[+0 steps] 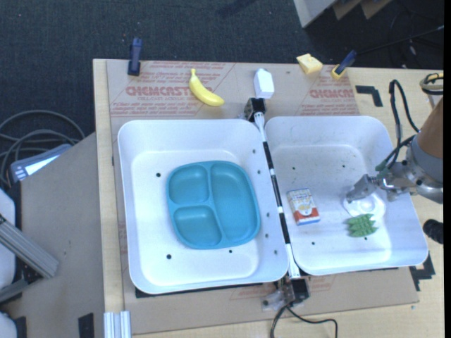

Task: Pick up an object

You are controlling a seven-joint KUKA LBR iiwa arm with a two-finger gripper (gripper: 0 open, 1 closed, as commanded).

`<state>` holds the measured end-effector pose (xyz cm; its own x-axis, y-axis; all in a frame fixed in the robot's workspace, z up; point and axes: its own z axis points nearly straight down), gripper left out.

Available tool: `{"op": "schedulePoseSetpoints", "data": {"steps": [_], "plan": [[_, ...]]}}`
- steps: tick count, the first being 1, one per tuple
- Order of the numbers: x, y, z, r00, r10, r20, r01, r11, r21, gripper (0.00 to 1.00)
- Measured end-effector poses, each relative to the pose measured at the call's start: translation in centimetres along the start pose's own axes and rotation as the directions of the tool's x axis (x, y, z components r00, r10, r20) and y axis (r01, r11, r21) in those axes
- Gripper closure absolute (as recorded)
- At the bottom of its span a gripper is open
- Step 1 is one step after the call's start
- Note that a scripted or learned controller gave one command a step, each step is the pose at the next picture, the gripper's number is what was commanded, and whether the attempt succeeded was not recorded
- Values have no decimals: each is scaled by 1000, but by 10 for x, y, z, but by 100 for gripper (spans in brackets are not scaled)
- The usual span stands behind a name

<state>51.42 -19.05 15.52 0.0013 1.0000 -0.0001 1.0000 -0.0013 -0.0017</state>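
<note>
Reaching in from the right, the gripper (364,189) is hanging low over the right bin (331,136), just above a white lid-like piece (365,207); whether anything is between its tips, I cannot tell. A green object (362,225) and a small carton (304,206) are lying nearby. A blue divided plate (211,204) is sitting in the left bin (141,189). A banana (203,90) is resting on the wooden bench (169,90), with dark carpet (63,41) stretching beyond.

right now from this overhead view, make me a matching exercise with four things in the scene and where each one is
Things:
1. blue divided plate
2. banana
3. small carton
4. green toy

Places:
A. on the board behind the left bin
B. right bin, near the divider
C. inside the left bin
D. right bin, just below the gripper

Pairs: 1-C, 2-A, 3-B, 4-D
</note>
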Motion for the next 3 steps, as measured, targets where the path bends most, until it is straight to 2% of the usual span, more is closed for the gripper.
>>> {"op": "schedulePoseSetpoints", "data": {"steps": [1, 2, 3], "plan": [[-2, -36, 71, 1000, 0, -1, 0, 1000, 0, 0], [-2, -35, 61, 1000, 0, 1, 0, 1000, -3, 100], [68, 50, 68, 1000, -3, -1, 3, 1000, -2, 100]]}}
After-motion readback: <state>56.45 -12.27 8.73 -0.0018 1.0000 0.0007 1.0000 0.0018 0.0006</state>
